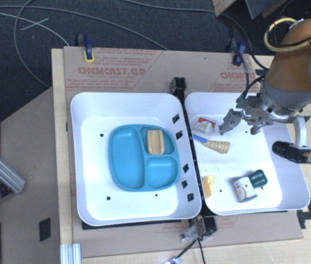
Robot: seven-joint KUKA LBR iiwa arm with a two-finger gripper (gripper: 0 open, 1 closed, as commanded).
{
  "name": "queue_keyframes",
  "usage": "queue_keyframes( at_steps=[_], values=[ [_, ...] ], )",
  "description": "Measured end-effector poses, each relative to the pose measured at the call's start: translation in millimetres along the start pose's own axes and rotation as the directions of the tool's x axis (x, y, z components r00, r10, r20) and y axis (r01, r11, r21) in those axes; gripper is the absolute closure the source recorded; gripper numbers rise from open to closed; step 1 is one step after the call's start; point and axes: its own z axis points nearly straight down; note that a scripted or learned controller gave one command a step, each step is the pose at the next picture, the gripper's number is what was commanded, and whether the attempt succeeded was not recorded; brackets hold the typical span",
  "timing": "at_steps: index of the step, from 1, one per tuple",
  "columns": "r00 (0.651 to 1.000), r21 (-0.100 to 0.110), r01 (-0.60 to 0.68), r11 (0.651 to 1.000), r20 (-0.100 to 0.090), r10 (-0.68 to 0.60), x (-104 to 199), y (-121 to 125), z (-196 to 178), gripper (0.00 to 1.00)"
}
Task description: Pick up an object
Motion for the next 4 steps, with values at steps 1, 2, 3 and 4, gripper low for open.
queue_keyframes(
  at_steps=[1,2,3,4],
  values=[
    [1.0,-0.014,0.003,1.0,0.001,-0.003,0.1,3.0,-7.2,0.0],
    [1.0,-0.008,0.002,1.0,0.001,-0.002,0.6,-6.0,50.3,0.0],
    [1.0,-0.007,0.001,1.0,0.0,-0.001,-3.1,-15.8,105.8,0.0],
    [1.0,-0.011,0.002,1.0,0.001,-0.002,-2.7,-16.0,111.7,0.0]
  ],
)
